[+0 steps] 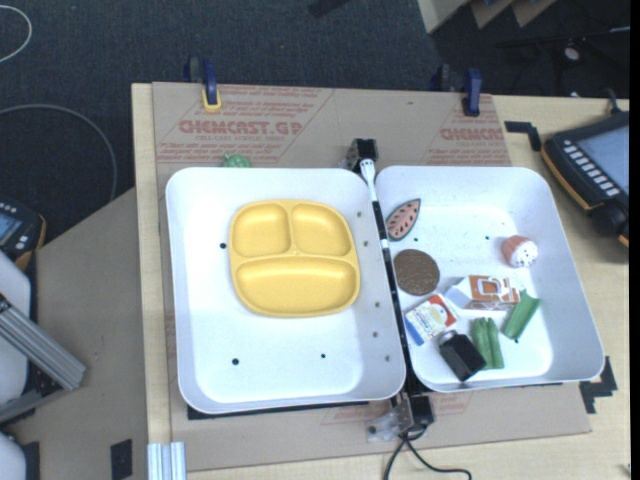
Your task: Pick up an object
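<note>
Camera view looks down on 2 shallow white bins side by side on a brown cardboard sheet with red print [250,123]. The left white bin [200,348] holds a yellow plastic plate with 3 compartments [295,258].

The right white bin [470,193] holds the loose things for picking, and a round, flat brown disc [416,271] near its left wall serves as the landmark. Just above the disc lies an orange-brown striped leaf-shaped piece [403,219]. Just below the disc lies a small white packet with red and blue print [431,320], and below that a black block [461,355]. Right of the disc sits a white and orange packet [487,290]. Below and right of the disc lie 2 green pods: a darker one [487,341] beside the black block and a brighter one [521,315] farther right. Well to the right of the disc, slightly higher, rests a small pinkish rounded object [518,251].

How the gripper stands, spread or pressed together, cannot be told.
</note>
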You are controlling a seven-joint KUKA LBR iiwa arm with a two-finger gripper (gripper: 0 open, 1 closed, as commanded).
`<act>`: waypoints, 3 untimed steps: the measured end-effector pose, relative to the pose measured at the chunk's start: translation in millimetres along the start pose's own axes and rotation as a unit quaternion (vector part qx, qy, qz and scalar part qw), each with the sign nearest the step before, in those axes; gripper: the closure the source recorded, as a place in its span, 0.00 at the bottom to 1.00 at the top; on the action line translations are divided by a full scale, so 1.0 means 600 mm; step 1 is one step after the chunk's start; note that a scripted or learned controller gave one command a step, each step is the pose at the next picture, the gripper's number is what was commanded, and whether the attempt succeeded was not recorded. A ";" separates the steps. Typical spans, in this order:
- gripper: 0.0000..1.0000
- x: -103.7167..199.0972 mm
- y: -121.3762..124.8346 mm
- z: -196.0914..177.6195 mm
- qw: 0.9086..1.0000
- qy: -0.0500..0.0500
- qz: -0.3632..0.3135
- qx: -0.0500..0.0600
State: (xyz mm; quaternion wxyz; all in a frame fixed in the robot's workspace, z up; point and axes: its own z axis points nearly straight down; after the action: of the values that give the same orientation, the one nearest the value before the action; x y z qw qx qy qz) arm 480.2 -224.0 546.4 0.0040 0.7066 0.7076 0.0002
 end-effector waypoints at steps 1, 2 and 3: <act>1.00 0.000 0.001 -0.019 1.000 -0.002 0.000 -0.003; 0.00 0.000 0.001 -0.018 1.000 -0.002 0.000 -0.002; 1.00 -0.001 0.003 -0.037 1.000 -0.004 -0.001 -0.005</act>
State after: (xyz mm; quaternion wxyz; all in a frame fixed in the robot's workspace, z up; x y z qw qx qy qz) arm 481.5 -224.4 568.4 0.0103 0.7060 0.7082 0.0009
